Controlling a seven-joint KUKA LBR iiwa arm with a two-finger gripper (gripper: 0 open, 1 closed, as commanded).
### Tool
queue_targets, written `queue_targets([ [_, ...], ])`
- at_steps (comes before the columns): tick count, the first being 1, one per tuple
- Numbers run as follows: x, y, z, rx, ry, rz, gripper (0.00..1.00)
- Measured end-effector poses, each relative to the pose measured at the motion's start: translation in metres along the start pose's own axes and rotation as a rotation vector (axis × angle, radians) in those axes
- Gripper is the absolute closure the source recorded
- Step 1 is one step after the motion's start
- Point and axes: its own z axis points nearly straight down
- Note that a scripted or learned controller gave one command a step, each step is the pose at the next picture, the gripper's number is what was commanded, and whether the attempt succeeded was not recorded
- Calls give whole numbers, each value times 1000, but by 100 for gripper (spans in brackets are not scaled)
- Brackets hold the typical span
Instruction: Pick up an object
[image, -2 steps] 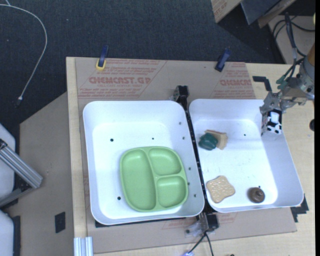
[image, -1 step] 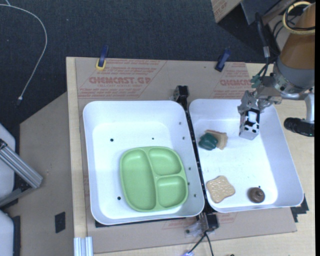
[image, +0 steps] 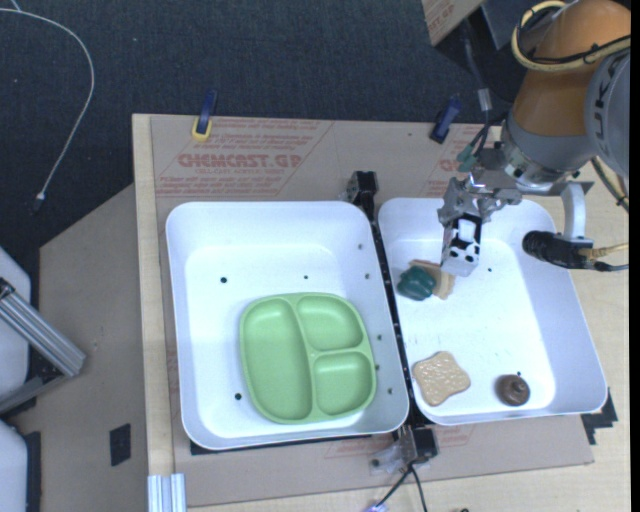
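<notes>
hanging over the upper part of the right bin (image: 560, 330), the gripper (image: 463, 222) points down from the grey wrist, orange band above it. a small black-and-white object (image: 461, 257) sits right at the fingertips; it appears to be between the two fingers, so the gripper reads as clamped on it, though the contact itself is small and partly hidden. whether the object rests on the bin floor or is off it cannot be told.

just below and left of the black-and-white object: a tan flat piece (image: 436, 277), tilted, touching or overlapping a dark green rounded object (image: 415, 284) on its left. both lie near the right bin's left wall.

lower in the same bin: a beige speckled cracker-shaped item (image: 440, 377) near the front left corner, and a small brown round item (image: 514, 389), doughnut-like, near the front right. the two are well apart.

a black cylindrical part (image: 551, 247) on the arm's side reaches over the bin's right rim.

left bin (image: 200, 290): one light green divided plate (image: 306, 356), three compartments, lying flat in the lower centre.

both bins sit on a cardboard sheet (image: 250, 150) with red printing; a yellow-and-blue clamp (image: 204, 117) at its upper left edge, a blue clamp (image: 445, 118) at upper right.
</notes>
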Motion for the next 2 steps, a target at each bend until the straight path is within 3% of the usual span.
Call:
queue_targets([
  [2,102,9,-13,-5,-1,0,100],
])
